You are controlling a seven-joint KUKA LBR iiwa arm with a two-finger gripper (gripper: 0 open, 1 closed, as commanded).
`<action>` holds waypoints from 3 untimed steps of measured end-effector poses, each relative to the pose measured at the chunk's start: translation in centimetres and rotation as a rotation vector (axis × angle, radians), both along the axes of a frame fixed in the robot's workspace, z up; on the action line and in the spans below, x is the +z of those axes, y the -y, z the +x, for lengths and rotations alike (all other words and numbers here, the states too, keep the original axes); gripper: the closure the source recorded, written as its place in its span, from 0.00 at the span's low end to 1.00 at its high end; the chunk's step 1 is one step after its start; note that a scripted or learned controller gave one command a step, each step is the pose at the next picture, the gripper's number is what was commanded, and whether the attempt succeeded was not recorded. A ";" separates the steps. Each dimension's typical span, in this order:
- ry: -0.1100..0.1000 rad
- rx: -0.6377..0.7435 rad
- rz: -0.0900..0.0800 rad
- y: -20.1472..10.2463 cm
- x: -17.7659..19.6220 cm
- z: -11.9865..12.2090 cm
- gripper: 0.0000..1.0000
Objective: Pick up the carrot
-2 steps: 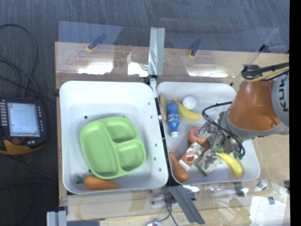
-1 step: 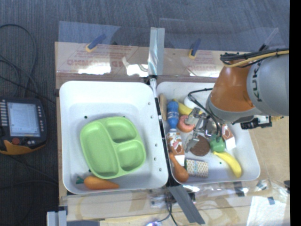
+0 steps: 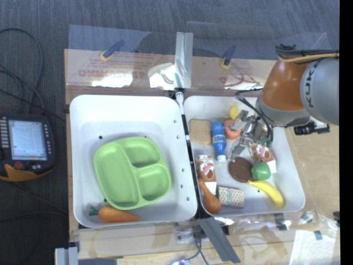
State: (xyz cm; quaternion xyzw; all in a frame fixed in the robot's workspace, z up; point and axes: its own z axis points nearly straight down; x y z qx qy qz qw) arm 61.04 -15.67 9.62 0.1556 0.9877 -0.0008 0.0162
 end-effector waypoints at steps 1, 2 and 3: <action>-0.002 -0.037 -0.001 -2.6 0.0 0.1 0.00; 0.016 -0.036 -0.007 -2.6 1.4 0.6 1.00; -0.017 -0.020 0.002 1.2 23.6 -1.6 1.00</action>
